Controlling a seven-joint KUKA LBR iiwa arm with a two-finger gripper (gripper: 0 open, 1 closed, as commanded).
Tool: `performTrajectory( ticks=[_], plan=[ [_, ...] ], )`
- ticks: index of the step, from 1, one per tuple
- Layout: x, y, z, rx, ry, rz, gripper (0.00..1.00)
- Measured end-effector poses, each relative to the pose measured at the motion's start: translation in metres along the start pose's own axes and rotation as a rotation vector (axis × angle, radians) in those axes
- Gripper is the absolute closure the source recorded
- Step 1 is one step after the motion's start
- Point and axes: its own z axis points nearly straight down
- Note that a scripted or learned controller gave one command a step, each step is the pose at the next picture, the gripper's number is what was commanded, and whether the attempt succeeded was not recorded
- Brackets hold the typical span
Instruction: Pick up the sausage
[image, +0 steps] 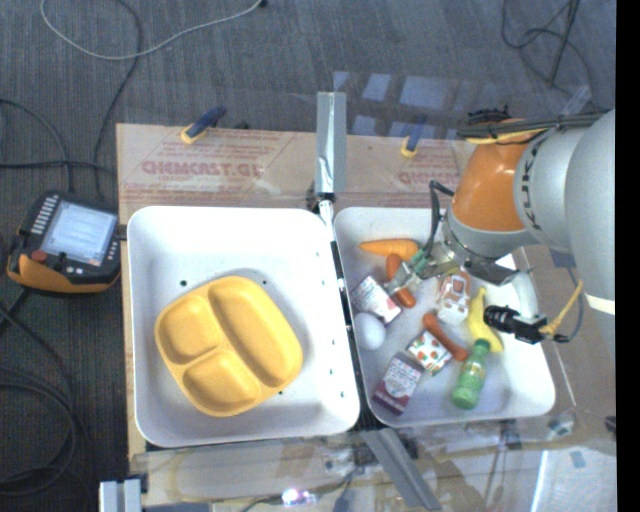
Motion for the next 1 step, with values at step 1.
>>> performTrajectory(
  ticks=[1],
  plan=[
    [0.0424,0.0865,-0.0926,0.009,0.004,-0.308,1.00]
  ],
)
